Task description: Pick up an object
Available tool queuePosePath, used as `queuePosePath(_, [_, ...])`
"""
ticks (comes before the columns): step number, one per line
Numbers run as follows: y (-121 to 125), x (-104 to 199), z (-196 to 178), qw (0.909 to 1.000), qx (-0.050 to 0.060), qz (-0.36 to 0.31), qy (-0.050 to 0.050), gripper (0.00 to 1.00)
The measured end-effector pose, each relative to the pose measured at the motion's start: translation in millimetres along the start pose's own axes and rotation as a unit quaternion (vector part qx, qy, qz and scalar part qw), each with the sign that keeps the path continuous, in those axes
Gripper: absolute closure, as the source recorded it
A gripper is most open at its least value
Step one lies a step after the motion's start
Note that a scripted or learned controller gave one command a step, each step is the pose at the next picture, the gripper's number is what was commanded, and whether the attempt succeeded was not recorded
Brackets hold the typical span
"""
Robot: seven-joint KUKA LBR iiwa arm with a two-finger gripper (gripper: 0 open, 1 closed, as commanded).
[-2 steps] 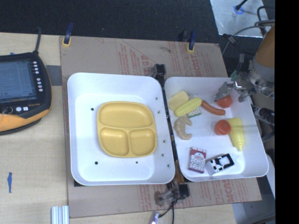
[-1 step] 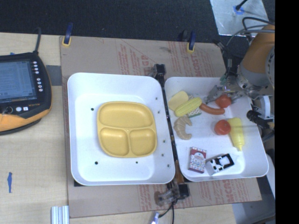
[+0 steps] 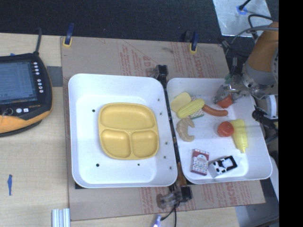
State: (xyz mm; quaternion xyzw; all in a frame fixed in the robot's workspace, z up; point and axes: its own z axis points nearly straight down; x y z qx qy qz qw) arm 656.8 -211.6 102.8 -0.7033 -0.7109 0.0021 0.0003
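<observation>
Single fixed camera above desk (image 3: 38,174), looking down at slant; left bin (image 3: 80,126) and right bin (image 3: 255,171) both in frame; arm (image 3: 262,51) enters from right edge.

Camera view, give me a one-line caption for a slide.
KUKA arm's hand low at the right bin's far edge by a red item; yellow divided tray in the left bin.

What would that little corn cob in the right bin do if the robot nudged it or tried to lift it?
The corn cob looks rounded and long, so a sideways push would probably roll it. It leans against a yellow piece, which might shift with it. It seems a small plastic toy, so likely light and stiff, though its bumpy surface could slip.
</observation>
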Motion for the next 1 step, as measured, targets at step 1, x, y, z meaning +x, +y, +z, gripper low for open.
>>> queuePosePath(1, [0.4,71.0,-25.2,1.0,0.001,0.002,0.001,1.0])
